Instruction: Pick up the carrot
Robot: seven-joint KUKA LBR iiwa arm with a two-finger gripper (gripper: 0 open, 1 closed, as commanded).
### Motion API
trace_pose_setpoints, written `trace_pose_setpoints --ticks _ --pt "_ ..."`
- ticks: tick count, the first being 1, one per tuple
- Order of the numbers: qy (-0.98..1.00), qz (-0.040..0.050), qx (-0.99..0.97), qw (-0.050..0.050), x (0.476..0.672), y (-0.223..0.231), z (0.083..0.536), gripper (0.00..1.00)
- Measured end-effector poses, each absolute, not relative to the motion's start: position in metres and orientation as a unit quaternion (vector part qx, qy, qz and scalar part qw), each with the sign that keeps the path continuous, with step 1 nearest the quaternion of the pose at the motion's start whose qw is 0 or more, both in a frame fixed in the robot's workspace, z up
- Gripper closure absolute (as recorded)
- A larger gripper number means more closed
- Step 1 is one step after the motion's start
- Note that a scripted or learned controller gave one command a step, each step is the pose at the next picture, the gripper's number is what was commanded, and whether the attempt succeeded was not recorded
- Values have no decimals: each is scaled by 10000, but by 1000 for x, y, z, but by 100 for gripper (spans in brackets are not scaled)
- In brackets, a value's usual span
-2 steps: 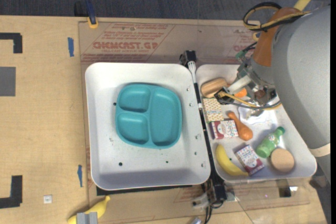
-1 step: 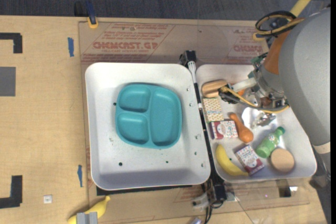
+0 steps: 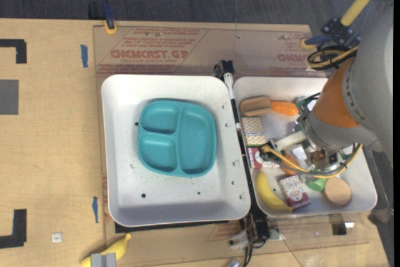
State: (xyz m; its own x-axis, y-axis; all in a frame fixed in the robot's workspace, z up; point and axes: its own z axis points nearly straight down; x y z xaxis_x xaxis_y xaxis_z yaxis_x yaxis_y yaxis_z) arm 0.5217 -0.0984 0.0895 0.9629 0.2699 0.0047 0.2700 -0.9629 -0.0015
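The carrot [image 3: 285,109], short and orange, lies at the back of the right bin [image 3: 369,197] next to a brown bun [image 3: 255,105]. My arm, grey with its orange band [image 3: 334,106], comes in from the right and hangs over the middle of this bin. Its gripper [image 3: 299,150] points down among wires and small items, in front of the carrot and a little to its right. Nothing shows as held, and the arm hides the carrot's right end.
The left bin [image 3: 119,153] bears a teal divided plate [image 3: 177,137]. The right bin also holds a banana [image 3: 269,194], a red-and-white packet [image 3: 294,191], a green item [image 3: 315,184], a tan round item [image 3: 337,192] and a patterned card [image 3: 253,129].
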Motion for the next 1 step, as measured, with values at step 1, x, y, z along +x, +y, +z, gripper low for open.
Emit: trace_pose_setpoints --ticks 1 --pt "-1753 -24 -9845 8 591 -80 188 0"
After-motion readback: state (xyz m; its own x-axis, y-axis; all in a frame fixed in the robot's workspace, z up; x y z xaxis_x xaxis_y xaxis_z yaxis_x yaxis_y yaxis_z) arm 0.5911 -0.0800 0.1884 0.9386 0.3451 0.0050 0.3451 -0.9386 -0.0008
